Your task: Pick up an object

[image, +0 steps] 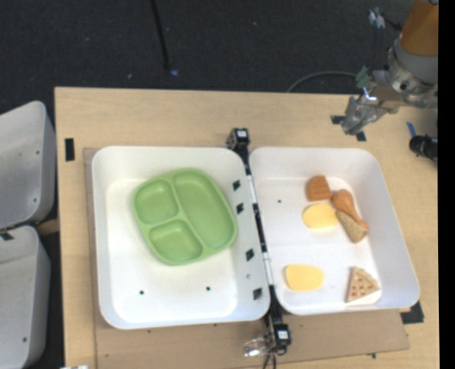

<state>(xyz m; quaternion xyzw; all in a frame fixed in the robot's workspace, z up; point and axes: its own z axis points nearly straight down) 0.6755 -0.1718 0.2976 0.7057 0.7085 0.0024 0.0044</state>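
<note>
The right bin [381,177] holds several toy food pieces: a brown round piece [317,187], an orange drumstick [347,204], a pale yellow piece [320,217], a tan wedge [355,227], a yellow oval [303,277] and a pizza slice [361,285]. My gripper [360,117] hangs above the bench, past the right bin's far rim and apart from all the pieces. Nothing shows between its fingers.
The left bin [112,283] bears a green divided plate [184,216]. A hinge strip with black clips [252,229] runs between the bins. A cable [320,77] loops on the bench behind the right bin. White chairs [12,175] stand at the left.
</note>
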